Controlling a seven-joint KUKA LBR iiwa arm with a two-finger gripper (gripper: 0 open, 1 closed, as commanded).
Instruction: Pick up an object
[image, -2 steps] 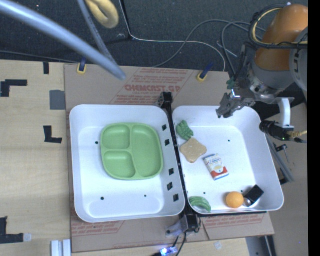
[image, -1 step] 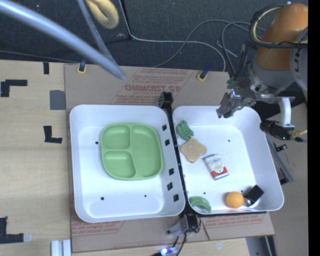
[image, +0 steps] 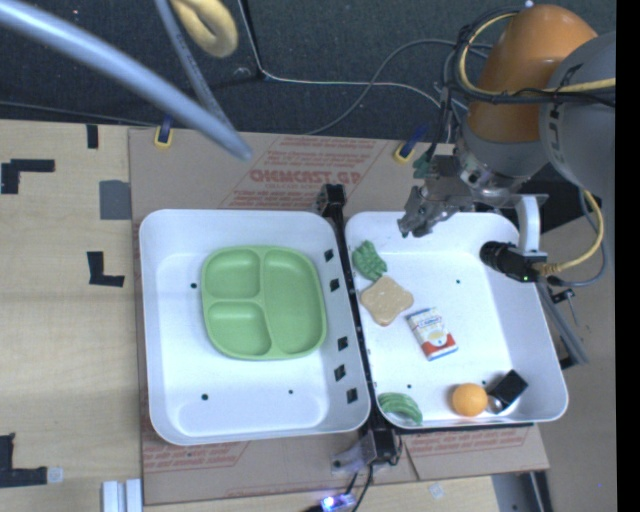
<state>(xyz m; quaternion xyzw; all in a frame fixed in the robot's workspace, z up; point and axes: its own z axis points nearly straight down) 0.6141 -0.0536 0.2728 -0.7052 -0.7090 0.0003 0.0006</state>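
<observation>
In the right bin (image: 520, 330) lie a green leafy piece (image: 368, 260), a tan slice of toast (image: 385, 299), a small red and white carton (image: 432, 333), an orange ball (image: 467, 399), a green curved piece (image: 402, 407) and a black block (image: 507, 388). My gripper (image: 417, 222) hangs over the bin's far edge, above and to the right of the leafy piece. Nothing shows between its dark fingers.
The left bin (image: 175, 300) holds a green divided plate (image: 264, 301). A black clip strip (image: 343, 300) joins the two bins. A grey pole (image: 130, 75) slants across the top left. A black sensor (image: 510, 260) and cables hang by the right bin's rim.
</observation>
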